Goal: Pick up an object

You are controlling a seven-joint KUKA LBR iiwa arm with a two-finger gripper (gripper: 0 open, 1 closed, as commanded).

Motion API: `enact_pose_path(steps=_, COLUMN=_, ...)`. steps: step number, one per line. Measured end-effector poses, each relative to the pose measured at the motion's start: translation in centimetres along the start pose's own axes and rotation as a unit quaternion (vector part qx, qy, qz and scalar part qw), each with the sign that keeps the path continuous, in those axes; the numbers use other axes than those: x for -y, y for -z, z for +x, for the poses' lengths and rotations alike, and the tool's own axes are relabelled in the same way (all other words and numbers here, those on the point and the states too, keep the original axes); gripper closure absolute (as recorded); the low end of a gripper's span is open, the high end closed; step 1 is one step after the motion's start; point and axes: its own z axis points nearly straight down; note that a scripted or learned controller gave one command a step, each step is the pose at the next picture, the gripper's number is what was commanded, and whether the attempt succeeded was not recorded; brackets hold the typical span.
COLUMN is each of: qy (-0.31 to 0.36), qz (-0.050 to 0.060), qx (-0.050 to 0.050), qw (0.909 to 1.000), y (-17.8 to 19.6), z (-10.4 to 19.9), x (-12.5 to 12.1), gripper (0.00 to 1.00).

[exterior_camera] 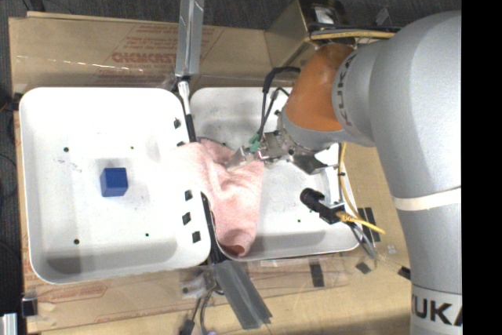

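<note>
A pink cloth [234,196] lies crumpled in the right bin [227,110], along its left wall, with its lower end drooping over the front rim. My gripper [260,152] is down at the cloth's upper right edge and touches or nearly touches the fabric; the wrist hides the contact. A small green bit [255,142] shows right beside the gripper. A blue cube [114,180] sits alone in the left bin [47,121], far from the gripper.
The grey arm with its orange band [314,94] covers the right bin's right side. A metal post [188,35] stands behind the divider between the bins. Cardboard [94,43] lies under the bins.
</note>
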Motion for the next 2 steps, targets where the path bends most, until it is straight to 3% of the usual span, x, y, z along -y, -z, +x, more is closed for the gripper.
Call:
enact_pose_path(steps=1, qy=0.002, qz=0.001, qx=0.0, qw=1.0, y=1.0, z=0.0, x=0.0, gripper=1.0)
enact_pose_path(steps=2, qy=0.022, qz=-0.001, qx=0.001, qw=0.9998, y=12.5, z=4.1, x=-3.6, gripper=1.0)
